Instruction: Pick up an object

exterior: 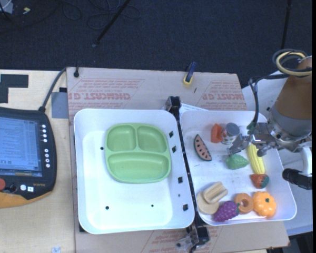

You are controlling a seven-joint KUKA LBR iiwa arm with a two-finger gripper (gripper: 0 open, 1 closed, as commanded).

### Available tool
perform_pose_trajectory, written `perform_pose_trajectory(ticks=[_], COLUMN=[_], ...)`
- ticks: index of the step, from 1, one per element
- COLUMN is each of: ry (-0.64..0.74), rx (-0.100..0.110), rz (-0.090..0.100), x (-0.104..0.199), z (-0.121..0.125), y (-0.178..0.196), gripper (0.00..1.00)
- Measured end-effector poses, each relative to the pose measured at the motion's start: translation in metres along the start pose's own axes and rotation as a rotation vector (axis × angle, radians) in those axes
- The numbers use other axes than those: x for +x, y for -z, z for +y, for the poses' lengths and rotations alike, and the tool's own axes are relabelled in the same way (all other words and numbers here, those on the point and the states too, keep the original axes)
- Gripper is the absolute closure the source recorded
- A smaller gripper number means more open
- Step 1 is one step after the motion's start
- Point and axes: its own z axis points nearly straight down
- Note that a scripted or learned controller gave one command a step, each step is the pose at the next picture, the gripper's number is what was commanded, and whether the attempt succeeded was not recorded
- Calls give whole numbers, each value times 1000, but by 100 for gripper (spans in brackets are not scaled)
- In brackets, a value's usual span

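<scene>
The tool hung low over the right bin, just above a green toy beside the corn; its finger spacing could not be told.

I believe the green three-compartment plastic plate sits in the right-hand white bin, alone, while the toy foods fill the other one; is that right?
Not quite. The camera view shows the green three-compartment plastic plate alone in the left-hand white bin. The toy foods, such as the watermelon slice and yellow corn cob, fill the right-hand white bin.
</scene>
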Motion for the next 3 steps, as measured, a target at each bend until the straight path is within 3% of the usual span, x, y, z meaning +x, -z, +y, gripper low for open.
perform_pose_trajectory(ticks=[1,2,3], ry=[2,2,0], rx=[-13,-7,-19], rz=[-2,-1,-5], x=[0,6,5], z=[3,6,8], y=[7,-56,-88], gripper=[0,0,0])
